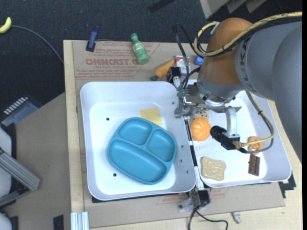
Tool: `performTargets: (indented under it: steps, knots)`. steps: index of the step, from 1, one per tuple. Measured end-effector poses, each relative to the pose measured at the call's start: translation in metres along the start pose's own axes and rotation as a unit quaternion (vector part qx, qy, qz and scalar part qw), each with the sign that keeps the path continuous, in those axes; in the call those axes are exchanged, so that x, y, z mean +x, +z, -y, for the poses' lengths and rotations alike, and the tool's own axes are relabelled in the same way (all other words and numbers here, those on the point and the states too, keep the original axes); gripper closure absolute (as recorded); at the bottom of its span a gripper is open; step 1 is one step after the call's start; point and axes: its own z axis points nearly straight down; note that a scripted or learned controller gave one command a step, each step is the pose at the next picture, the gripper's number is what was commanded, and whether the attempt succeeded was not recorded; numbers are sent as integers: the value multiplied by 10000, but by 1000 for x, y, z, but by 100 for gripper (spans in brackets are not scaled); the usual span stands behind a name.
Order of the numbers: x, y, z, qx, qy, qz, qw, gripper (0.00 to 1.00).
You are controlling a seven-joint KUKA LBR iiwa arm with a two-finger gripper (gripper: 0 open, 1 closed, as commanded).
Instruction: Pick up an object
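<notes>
My gripper (189,110) hangs over the right bin's (273,164) left edge, just above the orange (200,129); whether it grips anything, I cannot tell.

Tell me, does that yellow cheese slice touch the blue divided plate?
Cannot tell. In the camera view the cheese slice sits right at the blue plate's upper rim, with no plain gap or overlap visible.
</notes>
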Motion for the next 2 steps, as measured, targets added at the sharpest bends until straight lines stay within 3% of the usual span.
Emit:
performTargets:
  steps: [1, 2]
  knots:
    - [-40, -53, 5, -28, 8, 10, 10000, 100]
    - [-39, -52, 5, -22, 6, 8, 10000, 0]
